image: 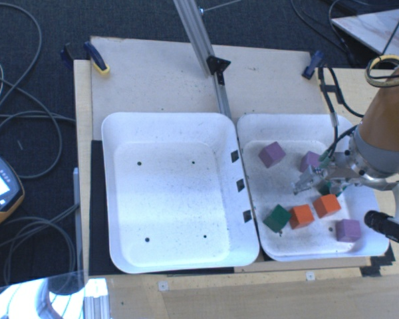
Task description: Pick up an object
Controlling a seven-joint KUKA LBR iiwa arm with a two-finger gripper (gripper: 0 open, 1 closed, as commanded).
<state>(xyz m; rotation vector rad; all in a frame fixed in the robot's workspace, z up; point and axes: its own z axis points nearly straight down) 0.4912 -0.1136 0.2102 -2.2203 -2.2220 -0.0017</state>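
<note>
The right bin [253, 178] holds several small blocks. A purple block [272, 154] lies near its back left and a second purple one [310, 159] sits just right of it. Along the front are a green block [277, 218], an orange block [302, 215], another orange block [328, 205] and a third purple block [348, 230]. My gripper [310, 180] reaches in from the right over the middle of this bin, between the second purple block and the right orange block. Nothing shows held in it, and its wrist hides part of the bin floor.
The left bin [169, 191] stands beside the right one, with a shared rim carrying black clips [240, 185]. A slanted metal pole [198, 32] rises from the back of the bench. Blue clamps [312, 64] and cables lie at the bench's back right.
</note>
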